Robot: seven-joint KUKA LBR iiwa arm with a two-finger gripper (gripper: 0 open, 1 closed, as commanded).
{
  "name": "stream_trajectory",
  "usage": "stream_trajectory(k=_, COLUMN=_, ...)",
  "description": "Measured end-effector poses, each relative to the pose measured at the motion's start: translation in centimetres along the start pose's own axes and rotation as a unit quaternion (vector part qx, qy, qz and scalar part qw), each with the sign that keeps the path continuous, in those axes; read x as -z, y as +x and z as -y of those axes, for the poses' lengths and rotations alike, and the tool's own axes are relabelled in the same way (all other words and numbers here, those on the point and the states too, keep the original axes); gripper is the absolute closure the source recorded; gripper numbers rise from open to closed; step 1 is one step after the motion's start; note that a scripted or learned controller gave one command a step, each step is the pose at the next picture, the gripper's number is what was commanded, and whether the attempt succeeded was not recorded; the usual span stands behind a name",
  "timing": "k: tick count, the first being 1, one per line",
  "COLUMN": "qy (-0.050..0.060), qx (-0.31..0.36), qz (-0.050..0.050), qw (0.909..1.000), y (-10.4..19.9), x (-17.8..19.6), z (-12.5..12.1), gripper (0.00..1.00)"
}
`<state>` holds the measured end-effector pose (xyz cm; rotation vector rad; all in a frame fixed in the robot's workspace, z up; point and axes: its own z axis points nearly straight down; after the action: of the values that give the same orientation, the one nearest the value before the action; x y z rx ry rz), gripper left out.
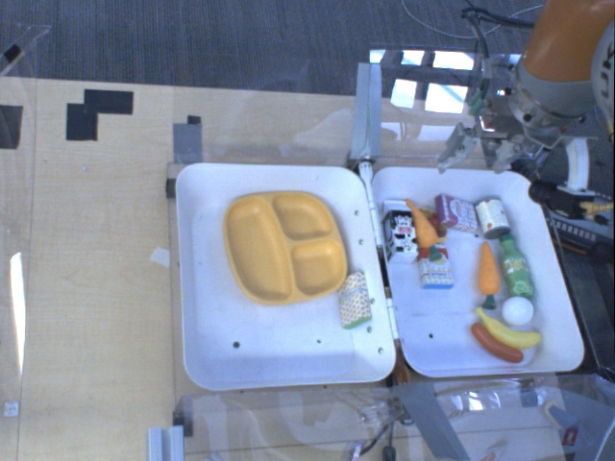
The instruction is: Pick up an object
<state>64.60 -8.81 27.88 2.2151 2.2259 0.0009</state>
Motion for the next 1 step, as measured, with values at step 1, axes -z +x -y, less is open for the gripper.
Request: stream_trajectory(k=1, qy=0.001, qx=0.036, qz=-0.001, qw=0.9994, y=-0.81, x=-13.46, z=7.93, gripper=0.00)
